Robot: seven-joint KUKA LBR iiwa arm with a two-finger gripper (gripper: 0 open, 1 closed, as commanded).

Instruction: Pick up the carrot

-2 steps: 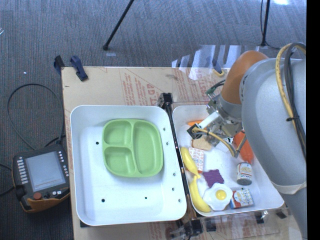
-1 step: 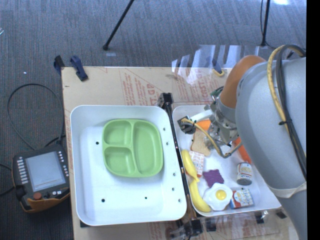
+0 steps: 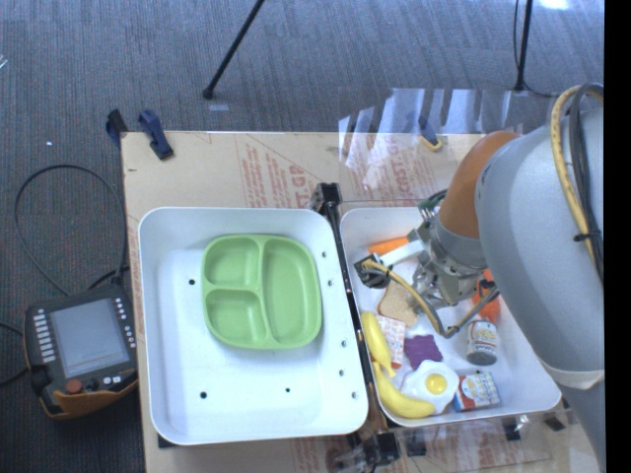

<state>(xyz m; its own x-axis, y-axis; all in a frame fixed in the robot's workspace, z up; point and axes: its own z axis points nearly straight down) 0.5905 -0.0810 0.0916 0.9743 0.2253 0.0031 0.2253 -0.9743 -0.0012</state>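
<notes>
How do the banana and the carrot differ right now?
The banana is yellow, curved and in full view near the right bin's front; the carrot is orange, straight, farther back, partly covered by the gripper. Both lie in the right bin.

This is a robotics lab or test room rather than a home. Grey office carpet (image 3: 148, 37) covers the floor, and tripod legs (image 3: 242, 33) stand on it behind the worktop (image 3: 237, 161), a plain board printed with red lettering. A teach pendant (image 3: 84, 348) with a screen lies on the floor at the left, its black cable (image 3: 39, 205) looping away. Two white bins (image 3: 163, 264) sit side by side under a large grey industrial arm (image 3: 537, 235).
</notes>
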